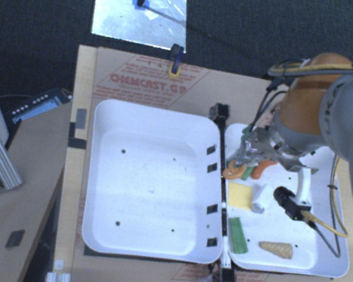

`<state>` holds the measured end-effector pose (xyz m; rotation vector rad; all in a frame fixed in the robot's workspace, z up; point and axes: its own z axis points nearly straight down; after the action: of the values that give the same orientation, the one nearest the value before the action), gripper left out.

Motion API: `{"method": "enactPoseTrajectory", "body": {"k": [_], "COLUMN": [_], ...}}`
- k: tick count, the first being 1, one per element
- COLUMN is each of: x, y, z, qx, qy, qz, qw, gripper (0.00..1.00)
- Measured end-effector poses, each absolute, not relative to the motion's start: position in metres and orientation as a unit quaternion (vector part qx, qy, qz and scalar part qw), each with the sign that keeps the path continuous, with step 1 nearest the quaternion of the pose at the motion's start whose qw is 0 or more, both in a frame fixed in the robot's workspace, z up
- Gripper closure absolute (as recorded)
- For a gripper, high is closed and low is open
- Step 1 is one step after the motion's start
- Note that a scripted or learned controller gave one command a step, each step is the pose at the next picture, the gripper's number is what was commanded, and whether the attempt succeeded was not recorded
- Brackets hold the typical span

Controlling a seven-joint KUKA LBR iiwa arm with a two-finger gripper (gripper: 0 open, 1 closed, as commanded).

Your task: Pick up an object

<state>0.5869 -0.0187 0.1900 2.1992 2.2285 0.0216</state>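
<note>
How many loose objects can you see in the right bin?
About 6: an orange piece and a green piece under the tool, yellow block, white piece, green stick, tan cone. The arm may hide more.

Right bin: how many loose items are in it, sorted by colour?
Counted in the right bin, under the gripper:
Orange: 2, an orange piece and an orange stick
Yellow: 1, a yellow block
Green: 1, a green bar
Tan: 1, a tan cone
White: 1, a small white piece
Total: 6

A small green bit beside the orange piece is unclear, so left out.
</note>
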Motion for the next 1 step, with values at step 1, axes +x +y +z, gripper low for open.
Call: {"method": "enactPoseTrajectory", "body": {"k": [1], "x": [0.6357], "y": [0.0363], "z": [0.1852], "qx": [0.704], "qy": [0.71], "qz": [0.0023], "qw": [0.002], "gripper": [1.0]}}
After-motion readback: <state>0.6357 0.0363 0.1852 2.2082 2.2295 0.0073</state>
